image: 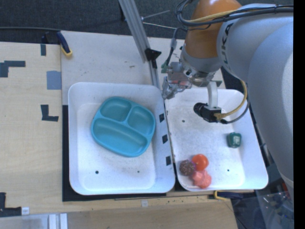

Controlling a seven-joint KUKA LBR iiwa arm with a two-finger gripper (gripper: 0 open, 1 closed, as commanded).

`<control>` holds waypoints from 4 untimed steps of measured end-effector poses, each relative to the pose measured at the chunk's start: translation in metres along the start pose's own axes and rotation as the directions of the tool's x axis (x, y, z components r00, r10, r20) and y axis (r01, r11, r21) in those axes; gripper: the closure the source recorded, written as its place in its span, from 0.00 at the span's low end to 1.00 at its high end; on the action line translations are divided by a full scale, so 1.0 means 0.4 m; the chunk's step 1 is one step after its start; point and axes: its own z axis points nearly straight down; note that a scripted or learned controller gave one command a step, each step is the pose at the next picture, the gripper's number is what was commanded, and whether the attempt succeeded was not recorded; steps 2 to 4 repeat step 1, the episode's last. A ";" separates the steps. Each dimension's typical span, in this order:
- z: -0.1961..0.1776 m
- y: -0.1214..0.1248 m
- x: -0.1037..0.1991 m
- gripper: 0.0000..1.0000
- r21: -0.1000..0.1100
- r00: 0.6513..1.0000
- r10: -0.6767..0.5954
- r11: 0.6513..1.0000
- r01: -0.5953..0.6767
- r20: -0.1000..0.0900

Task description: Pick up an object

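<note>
One blue divided plate (124,126) lies in the left bin (76,128). The right bin (248,175) holds four small objects: a green one (234,140), a red one (200,161), a dark one (187,167), a pink one (202,179). The gripper (172,87) hangs over that bin's far left corner; its opening cannot be made out.

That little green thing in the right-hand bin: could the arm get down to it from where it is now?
Probably yes. The small green object lies alone on the right bin floor, apart from the red and brown pieces, and nothing lies over it. The gripper is at the bin's far left corner.
</note>
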 end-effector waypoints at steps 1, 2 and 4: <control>0.002 0.002 0.115 1.00 0.000 1.000 0.001 1.000 -0.001 0.000; 0.002 0.002 0.115 1.00 0.000 1.000 0.001 1.000 -0.001 0.000; 0.002 0.002 0.115 1.00 0.000 1.000 0.001 1.000 -0.001 0.000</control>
